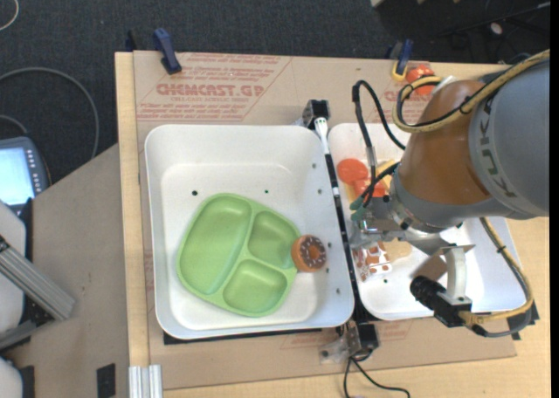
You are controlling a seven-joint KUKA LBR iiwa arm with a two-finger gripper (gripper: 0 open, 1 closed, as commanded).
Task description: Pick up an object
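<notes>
**A:** Status on the pick? What's in reach?

**B:** Arm [472, 152] comes in from the right of the frame, bent down over the right bin [498, 287], wrist low near that bin's left wall. Gripper [371, 235] sits mid-frame right, just past the divider between the bins. Can't tell whether the claw is wide, narrow or holding anything; wrist body and cables cover it.

**A:** Candidates?

**B:** Right bin: an orange rounded piece [351, 169] just above the gripper, and a small red-and-white item [376, 258] directly under it, likely the target, though it's too small and half hidden to name. Left bin [175, 161]: a green compartment plate [236, 254] at lower centre, with a chocolate-frosted toy donut [309, 253] touching the plate's right edge.

**A:** Handling?

**B:** My read: all light toy stuff. Donut looks rigid with a smooth glaze, could slip; pinch across the ring's outer edge. Plate is thin, wide and stiff, only the rim is grippable, poor choice. Orange piece is rounded, so close on its middle or it rolls out.

**A:** Risk?

**B:** The small item lies close to the bin's wall, so a finger may clip the divider.
</notes>
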